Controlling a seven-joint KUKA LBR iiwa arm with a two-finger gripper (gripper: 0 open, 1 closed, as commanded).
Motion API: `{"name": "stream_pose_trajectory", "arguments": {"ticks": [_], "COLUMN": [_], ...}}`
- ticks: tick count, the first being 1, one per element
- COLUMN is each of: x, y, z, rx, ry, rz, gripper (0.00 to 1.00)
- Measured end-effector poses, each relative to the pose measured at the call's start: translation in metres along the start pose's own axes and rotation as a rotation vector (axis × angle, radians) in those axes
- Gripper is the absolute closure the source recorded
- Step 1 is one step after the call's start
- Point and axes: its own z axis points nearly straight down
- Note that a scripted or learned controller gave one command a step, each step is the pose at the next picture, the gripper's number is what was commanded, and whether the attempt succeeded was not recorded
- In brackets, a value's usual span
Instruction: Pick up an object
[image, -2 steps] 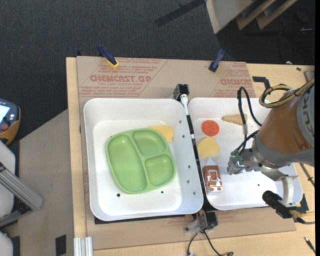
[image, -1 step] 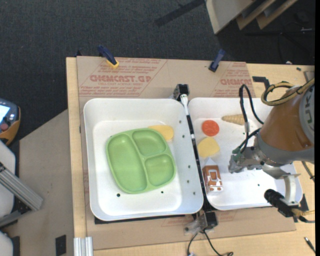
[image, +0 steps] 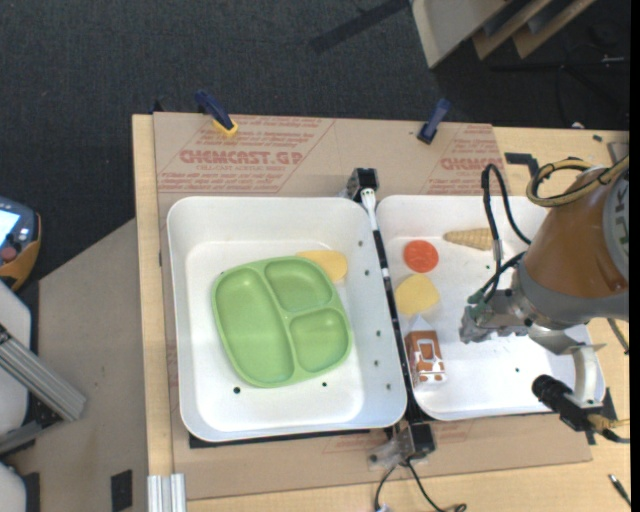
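Just left of the hand (image: 478, 325) lies an orange toy car (image: 426, 357).

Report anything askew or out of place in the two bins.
Mostly tidy. One oddity: a pale yellow piece in the left bin lies partly tucked under the green divided plate, at its upper right edge. Nothing spilled or visibly damaged.

Dark carpet floor (image: 90, 70) surrounds the cardboard-topped bench (image: 300, 150); perhaps wooden furniture (image: 500, 30) at top right.

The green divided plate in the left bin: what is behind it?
A pale yellow object peeks out behind the green divided plate's far right corner. The plate covers its lower part, so its full shape is hidden.
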Motion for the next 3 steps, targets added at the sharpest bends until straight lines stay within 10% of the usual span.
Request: {"name": "stream_pose_trajectory", "arguments": {"ticks": [1,2,3], "x": [0.0,0.075,0.158], "y": [0.001,0.069,0.088], "z": [-0.01,-0.041,-0.161], "rx": [-0.002,0.009,0.001], "ry": [-0.001,0.013,0.016], "rz": [0.0,-0.015,-0.017], "gripper": [1.0,1.0,1.0]}}
